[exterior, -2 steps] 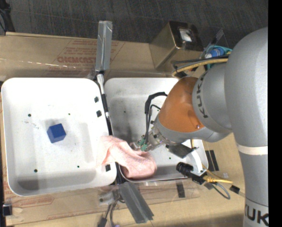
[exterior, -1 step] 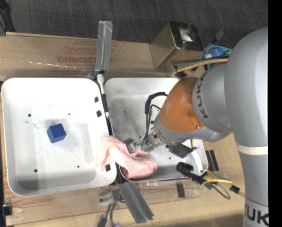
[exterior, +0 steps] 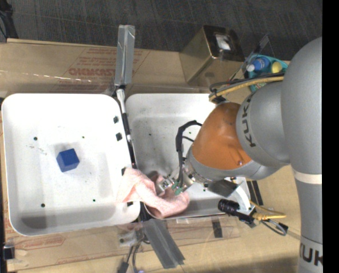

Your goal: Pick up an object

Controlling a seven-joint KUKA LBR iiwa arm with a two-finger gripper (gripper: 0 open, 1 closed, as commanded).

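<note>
Camera view: the gripper is down at the pink cloth, which is heaped at 7 o'clock in the right bin; whether it pinches I cannot tell. Likely soft, light, limp; best pinched at a raised fold. One cloth, one blue cube in the left bin, two bins.

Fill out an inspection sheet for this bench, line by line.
Surface: two white bins side by side, left bin and right bin, on a cardboard-covered bench.
Job's things: blue cube in the left bin; pink cloth draped over the right bin's near-left corner.
Clutter: nothing seen.
Gripper: gripper low at the pink cloth; finger state unclear.
Cables: black cable looping beside the orange wrist.
Surroundings: brown box behind the bins; dark floor.
</note>
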